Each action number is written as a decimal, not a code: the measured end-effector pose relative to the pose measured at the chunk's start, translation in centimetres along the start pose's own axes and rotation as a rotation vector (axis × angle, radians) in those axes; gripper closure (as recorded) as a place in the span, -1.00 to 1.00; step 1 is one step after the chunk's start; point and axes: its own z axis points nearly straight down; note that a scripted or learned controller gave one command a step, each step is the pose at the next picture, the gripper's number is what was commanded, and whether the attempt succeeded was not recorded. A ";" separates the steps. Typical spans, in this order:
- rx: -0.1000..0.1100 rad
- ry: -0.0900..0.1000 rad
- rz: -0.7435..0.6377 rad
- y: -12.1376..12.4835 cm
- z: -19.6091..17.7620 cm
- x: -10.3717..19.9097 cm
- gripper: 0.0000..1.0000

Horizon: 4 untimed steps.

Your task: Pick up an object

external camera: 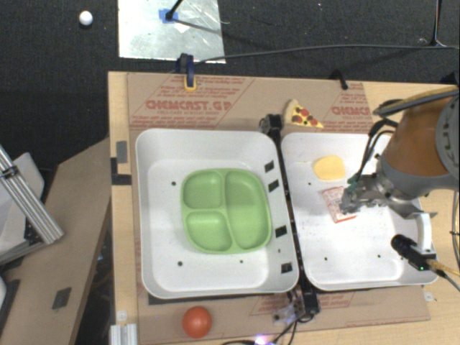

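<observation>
- The hand point(350, 198) is low in the right white bin point(374, 264), at the right of the frame; I cannot tell how it stands.
- It is over the right edge of a flat pink-and-white card point(335, 202).
- A round, smooth yellow piece point(329, 167) lies just above the card.
- The left bin point(154, 214) holds a glossy green plate point(224, 210) with three compartments.
- A pizza-slice toy point(303, 116) lies on the cardboard surface point(215, 99) above the bins, and a red ball point(196, 321) below them.
</observation>
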 end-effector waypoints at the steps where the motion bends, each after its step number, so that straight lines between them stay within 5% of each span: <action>1: -0.002 -0.001 0.000 0.0 -6.3 -0.4 1.00; 2: 0.001 0.000 -0.001 0.1 -8.4 -0.5 1.00; 4: 0.003 0.004 -0.007 0.9 -7.6 11.5 1.00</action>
